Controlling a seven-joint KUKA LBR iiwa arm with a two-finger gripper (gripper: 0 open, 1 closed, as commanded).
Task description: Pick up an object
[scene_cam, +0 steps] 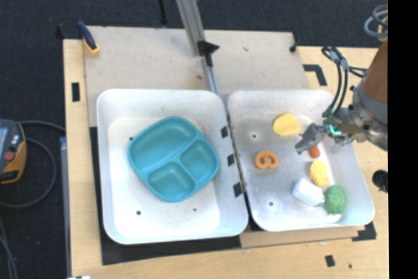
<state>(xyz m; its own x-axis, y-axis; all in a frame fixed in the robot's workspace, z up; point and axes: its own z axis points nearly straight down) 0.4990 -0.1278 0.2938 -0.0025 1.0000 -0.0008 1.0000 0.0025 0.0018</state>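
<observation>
Gripper [313, 140] low over right bin [261, 206], fingers a little apart, holding nothing. Small red thing [315, 152] just under the fingers, between two yellow pieces [287, 124] [320, 173]. No writing to read.

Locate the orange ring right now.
The orange ring lies flat in the right bin, near its middle, below-left of the yellow piece and left of the gripper.
</observation>
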